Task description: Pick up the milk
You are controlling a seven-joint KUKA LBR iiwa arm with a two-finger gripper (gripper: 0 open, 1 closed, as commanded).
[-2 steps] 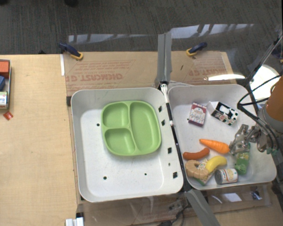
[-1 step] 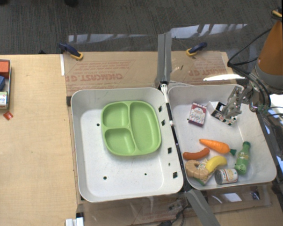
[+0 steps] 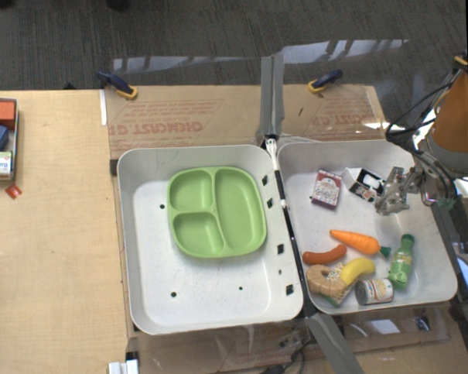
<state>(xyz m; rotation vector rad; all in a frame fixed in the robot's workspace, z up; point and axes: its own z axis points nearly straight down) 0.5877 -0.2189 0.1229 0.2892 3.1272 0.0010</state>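
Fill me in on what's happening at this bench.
A robot arm reaches in over the right bin, its claw hovering near the bin's upper right. The milk lies to the claw's left, not held. Nearer the front lie a carrot, sausage, banana, bottle and can. The left bin holds a green plate.

Green divided plate (image 3: 216,212); white bins (image 3: 146,302); orange carrot (image 3: 355,240); yellow banana (image 3: 356,271); green bottle (image 3: 401,261); milk carton (image 3: 326,189) pink-and-white; red-orange sausage (image 3: 324,255).
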